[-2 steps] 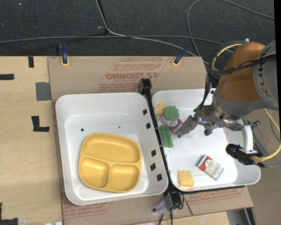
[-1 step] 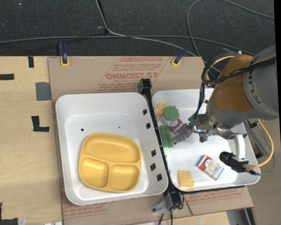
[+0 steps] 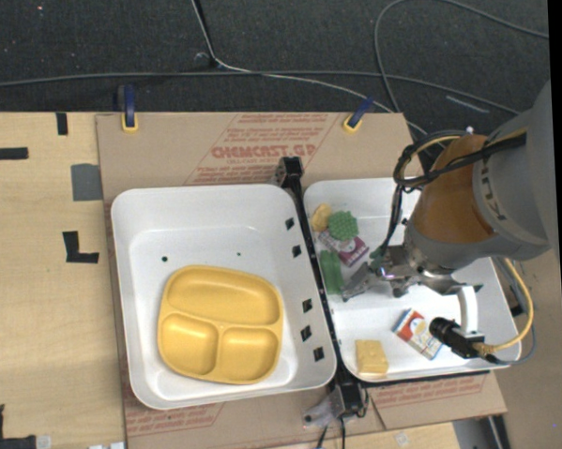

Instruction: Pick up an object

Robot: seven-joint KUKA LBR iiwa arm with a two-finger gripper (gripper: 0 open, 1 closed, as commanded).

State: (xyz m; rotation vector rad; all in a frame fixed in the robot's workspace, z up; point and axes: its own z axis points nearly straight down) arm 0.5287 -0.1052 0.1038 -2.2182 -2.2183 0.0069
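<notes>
- Nearest the camera, at 6 o'clock in the right bin [image 3: 500, 362], a pale yellow sponge [image 3: 371, 356] lies flat by the front wall, nothing touching it.
- Just past it toward 4 o'clock, a small carton [image 3: 414, 333] with red and blue print lies at a slant, close beside the arm's black fitting.
- Mid-bin now: the gripper [image 3: 361, 285] is down low, reaching toward 9 o'clock, its tip at the cluster by the divider. Whether the jaws are open or closed I cannot tell; the wrist hides them.
- Right at that tip, a green piece [image 3: 331, 273] lies along the divider, and a purple packet [image 3: 355, 252] sits just beyond it, both near or touching the tip; I can't tell which.
- Farther on, at 11 o'clock in the bin, a green ball [image 3: 343, 226] and a yellow bit [image 3: 320, 214] crowd together.
- Over in the left bin [image 3: 133, 273], the yellow tray [image 3: 219, 323] sits alone, well apart from the action.
- My read: this is the reach-and-grasp step, with the cluster by the divider as the likely target. Nothing looks lifted.
- Next call: close squarely on one item, not two, then rise straight up clear of the divider wall. Crowded pieces could slip or jam.
</notes>
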